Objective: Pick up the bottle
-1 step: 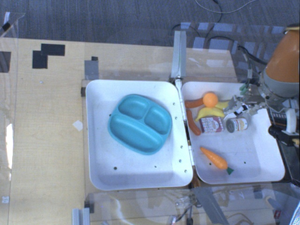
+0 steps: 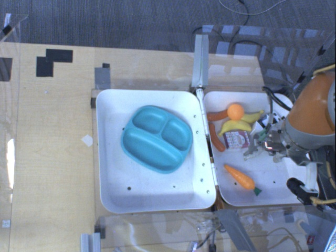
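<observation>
Two white bins lie side by side: the left bin (image 2: 105, 140) bears a blue divided plate (image 2: 156, 138), and the right bin (image 2: 273, 185) takes the arm (image 2: 312, 112). Its gripper (image 2: 265, 142) hangs low; released or clenched, I cannot tell. Just at its nine o'clock lies what looks like the bottle (image 2: 237, 139), purple-labelled and on its side. A banana (image 2: 241, 124) touches it at twelve o'clock and a carrot (image 2: 240, 177) lies apart at six. The bottle is probably light, stiff and slick, so grip across its middle.
</observation>
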Controlling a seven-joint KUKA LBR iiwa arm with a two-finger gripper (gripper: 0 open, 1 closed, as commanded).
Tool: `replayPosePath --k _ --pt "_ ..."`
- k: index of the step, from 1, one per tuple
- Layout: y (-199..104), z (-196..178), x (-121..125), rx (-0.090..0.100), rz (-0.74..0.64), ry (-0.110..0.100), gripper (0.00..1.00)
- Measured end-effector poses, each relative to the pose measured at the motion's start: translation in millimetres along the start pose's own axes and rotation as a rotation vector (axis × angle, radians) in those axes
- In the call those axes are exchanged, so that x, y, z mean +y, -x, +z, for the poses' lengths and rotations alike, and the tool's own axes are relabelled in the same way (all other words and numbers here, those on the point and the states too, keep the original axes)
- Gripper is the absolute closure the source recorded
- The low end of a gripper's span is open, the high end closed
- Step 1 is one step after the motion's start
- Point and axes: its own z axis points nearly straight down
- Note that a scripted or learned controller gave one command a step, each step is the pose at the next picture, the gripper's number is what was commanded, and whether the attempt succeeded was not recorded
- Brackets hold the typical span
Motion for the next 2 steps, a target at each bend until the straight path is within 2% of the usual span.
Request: replayPosePath --k 1,2 --pt "39 -25 -12 -0.002 -0.141 0.004 0.0" --pt "60 -101 -10 -0.002 -0.141 0.005 0.0"
